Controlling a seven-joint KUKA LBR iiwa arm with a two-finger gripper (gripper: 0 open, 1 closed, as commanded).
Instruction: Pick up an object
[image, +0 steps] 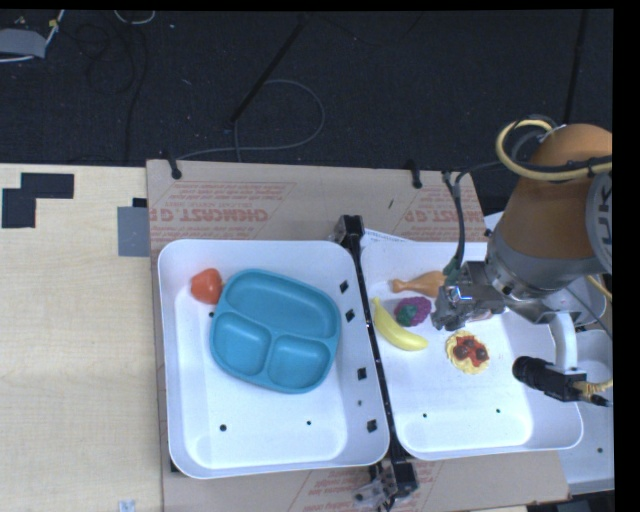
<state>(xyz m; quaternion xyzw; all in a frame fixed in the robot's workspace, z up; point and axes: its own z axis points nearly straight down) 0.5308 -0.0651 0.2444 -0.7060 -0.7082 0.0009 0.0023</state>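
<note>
Since the task only asks for some object, I'm judging the nearest candidates in the camera view. My gripper (452, 308) hangs low over the right bin (500, 430), close above the purple piece (411, 312), which lies just beside the banana (398, 328) and below the drumstick (418, 284). The small pizza-like piece (468, 352) sits apart, toward the front right. All look like toy food: light, stiff, probably smooth plastic, so likely to slip or skid if pinched off-centre. I'd take the banana across its narrow middle, or the drumstick at its thin end; the purple piece looks rounded and crowded by the banana. I cannot tell how the gripper is set here. In the left bin (260, 445) a blue divided plate (275, 330) and a red tomato (206, 286) rest.
</note>
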